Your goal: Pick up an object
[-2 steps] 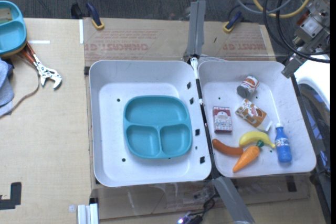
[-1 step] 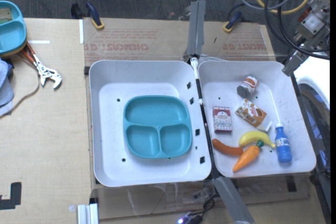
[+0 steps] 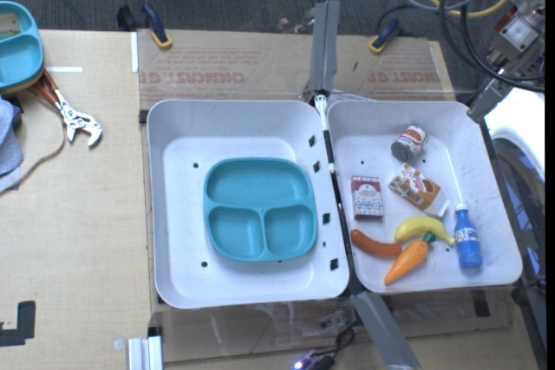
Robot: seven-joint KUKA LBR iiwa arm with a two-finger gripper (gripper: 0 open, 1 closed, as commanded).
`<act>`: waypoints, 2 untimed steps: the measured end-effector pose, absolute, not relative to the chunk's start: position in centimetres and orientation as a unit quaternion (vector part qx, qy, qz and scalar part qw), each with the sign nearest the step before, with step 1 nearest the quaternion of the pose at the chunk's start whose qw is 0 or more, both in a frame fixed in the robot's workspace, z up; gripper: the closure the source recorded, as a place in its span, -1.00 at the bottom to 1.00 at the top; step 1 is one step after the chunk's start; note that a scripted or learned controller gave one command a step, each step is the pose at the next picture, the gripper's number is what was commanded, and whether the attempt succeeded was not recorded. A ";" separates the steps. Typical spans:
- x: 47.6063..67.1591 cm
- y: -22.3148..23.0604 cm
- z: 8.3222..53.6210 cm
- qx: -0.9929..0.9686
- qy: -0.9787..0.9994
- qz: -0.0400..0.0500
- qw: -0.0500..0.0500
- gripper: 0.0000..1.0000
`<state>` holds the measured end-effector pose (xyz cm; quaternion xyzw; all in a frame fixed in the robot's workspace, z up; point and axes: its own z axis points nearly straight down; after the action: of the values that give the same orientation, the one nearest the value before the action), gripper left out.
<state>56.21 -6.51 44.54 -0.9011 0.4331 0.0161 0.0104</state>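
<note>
Toys crowd the right bin [image 3: 494,186]: banana [image 3: 422,229], carrot [image 3: 406,262], blue bottle [image 3: 467,240] (lying near the edge). Gripper state: cannot tell. Teal tray [image 3: 258,209] sits in the left bin [image 3: 169,212].

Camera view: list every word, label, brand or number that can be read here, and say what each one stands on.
"CHEMCAST GP": red print on the brown paper-covered board behind the bins, upside down from this view, repeated left and right; best reading.
Red card box: label too small to read.
Snack packet: print blurred.
Blue bottle: white label, unreadable.
Small can: markings unreadable.
</note>
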 end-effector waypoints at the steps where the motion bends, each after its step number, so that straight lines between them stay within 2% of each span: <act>1: 56.5 -6.6 45.1 -0.900 0.436 0.020 0.013 1.00; 2: 56.8 -6.7 45.7 -0.898 0.439 0.024 0.016 1.00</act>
<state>56.75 -6.70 45.65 -0.8981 0.4389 0.0242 0.0160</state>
